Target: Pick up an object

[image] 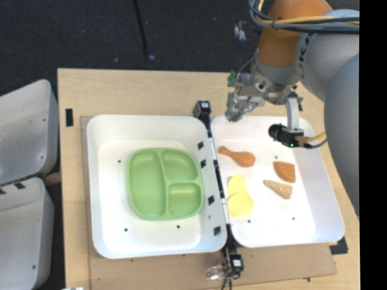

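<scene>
A: Arm (296, 29) first: grey, orange band above the wrist, reaching in from the right, with the gripper (237, 110) poised over the far left corner of the right bin (320, 222). Nothing sits between its jaws that I can see; how wide they stand is beyond me from this angle, I cannot tell.

B: So what is there to pick?

A: All in the right bin. A brown drumstick-shaped piece (237, 156) lies nearest the gripper, just toward the camera from it. A yellow piece (238, 198) sits farther down, close against the divider between the bins. An orange wedge (285, 171) and a tan wedge (279, 188) lie near each other toward the right. The left bin (106, 234) carries a green compartment tray (164, 183), flat and well apart from the gripper. Both bins rest on the table (72, 89).

B: Which step, then?

A: I judge it the approach: the gripper is above the bin, no object chosen by contact.

B: And next?

A: Probably shift toward the camera to stand over the drumstick piece, turn the jaws across its narrow neck, then descend. The pieces are low and flat, so the jaws must reach nearly to the bin floor; too shallow a close would likely come up bare.
</scene>
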{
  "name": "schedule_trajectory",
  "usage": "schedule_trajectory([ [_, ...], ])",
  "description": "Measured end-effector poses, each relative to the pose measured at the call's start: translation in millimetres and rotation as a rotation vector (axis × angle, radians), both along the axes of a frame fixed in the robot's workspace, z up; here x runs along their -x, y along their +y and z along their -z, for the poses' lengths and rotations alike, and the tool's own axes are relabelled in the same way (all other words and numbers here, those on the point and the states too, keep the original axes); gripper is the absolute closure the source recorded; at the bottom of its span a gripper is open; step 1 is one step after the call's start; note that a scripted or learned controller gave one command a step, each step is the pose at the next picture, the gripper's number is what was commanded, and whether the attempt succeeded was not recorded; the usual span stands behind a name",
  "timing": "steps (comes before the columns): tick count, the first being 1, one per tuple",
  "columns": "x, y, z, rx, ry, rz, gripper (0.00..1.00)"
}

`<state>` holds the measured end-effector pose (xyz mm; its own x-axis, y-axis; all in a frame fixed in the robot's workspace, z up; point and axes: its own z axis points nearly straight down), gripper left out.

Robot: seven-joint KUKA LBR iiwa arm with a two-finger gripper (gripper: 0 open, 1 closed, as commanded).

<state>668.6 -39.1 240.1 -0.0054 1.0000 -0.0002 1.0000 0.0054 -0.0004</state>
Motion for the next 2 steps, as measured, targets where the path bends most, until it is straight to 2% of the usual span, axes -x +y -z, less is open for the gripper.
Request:
schedule_trajectory([
  [1, -0.7, 48.2, 9.1, 0.000, 0.001, 0.000, 1.00],
  [2, -1.7, 102.0, -4.4, -0.002, -0.003, -0.002, 1.00],
])
